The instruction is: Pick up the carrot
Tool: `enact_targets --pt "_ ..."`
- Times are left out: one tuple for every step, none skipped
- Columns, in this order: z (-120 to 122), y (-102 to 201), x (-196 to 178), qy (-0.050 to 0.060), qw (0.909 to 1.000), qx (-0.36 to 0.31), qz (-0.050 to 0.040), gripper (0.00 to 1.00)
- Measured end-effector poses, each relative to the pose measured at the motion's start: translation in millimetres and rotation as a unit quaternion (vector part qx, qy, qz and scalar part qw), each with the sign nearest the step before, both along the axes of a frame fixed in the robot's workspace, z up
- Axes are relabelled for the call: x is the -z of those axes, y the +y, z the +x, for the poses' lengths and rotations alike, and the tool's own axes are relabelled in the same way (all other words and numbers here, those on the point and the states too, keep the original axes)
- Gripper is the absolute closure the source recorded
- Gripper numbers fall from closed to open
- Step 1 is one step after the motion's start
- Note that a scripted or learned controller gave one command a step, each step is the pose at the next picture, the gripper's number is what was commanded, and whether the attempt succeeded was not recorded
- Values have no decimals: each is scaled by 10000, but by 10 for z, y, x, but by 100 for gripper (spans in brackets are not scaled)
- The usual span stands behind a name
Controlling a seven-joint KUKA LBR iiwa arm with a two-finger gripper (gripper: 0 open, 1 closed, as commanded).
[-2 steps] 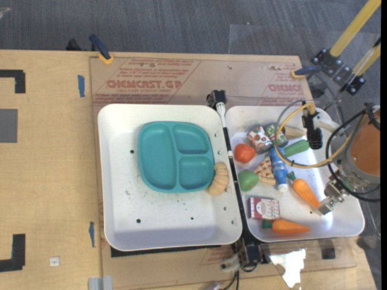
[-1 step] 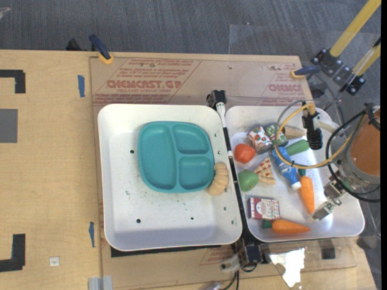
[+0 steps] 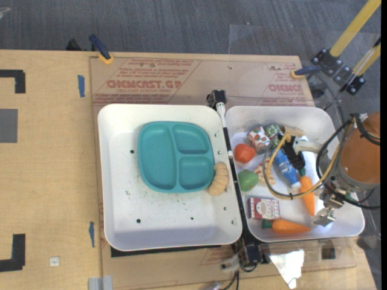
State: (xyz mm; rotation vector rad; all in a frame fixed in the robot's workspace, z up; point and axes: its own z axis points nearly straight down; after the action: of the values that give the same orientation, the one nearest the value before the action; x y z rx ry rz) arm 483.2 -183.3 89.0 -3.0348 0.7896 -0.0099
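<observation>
Now the gripper point(image 3: 327, 213) hovers low in the right bin point(image 3: 354, 225), carrot point(image 3: 290, 226) just beside it toward the left bin; jaw state's hard to read. Approach underway — next, settle over it.

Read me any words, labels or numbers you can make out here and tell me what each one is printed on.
"CHEMCAST GP": red print on the brown sheet behind the left bin; repeated, cut off, behind the right bin.
Red carton: print too small to read.
Blue bottle: label blurred.
</observation>
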Motion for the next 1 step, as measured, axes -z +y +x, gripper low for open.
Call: enact_targets --pt "77 167 -9 12 9789 2041 -30 0"
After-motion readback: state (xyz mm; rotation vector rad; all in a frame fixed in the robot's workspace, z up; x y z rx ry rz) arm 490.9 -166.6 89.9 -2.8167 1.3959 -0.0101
